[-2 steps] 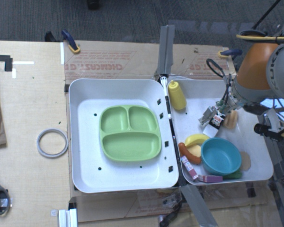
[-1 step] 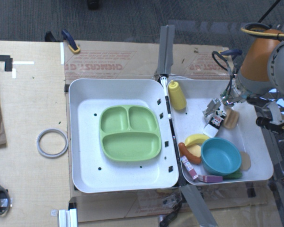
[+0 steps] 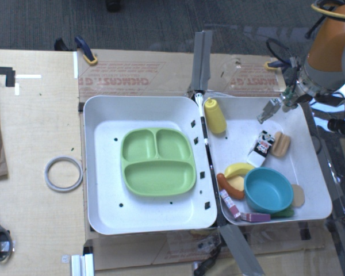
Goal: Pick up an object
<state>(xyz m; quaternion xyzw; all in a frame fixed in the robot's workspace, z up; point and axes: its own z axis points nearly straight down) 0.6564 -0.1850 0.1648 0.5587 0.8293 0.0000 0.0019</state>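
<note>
Hovering above the right bin's (image 3: 310, 148) far right corner, gripper (image 3: 268, 111) carrying nothing.
Fingers look slightly parted; blue bowl (image 3: 268, 191) and yellow bottle (image 3: 215, 117) lie below.

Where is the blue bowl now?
The blue bowl sits in the right bin, near its front edge, touching the banana.

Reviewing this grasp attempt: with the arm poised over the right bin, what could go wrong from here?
1. The end effector sits high at the right bin's far edge, away from the items, so a straight descent may close on nothing.
2. The blue bowl, banana and sausage are packed together; a grasp there may catch two things or shove them.
3. The yellow bottle lies by the bin wall, leaving little room on that side.
</note>
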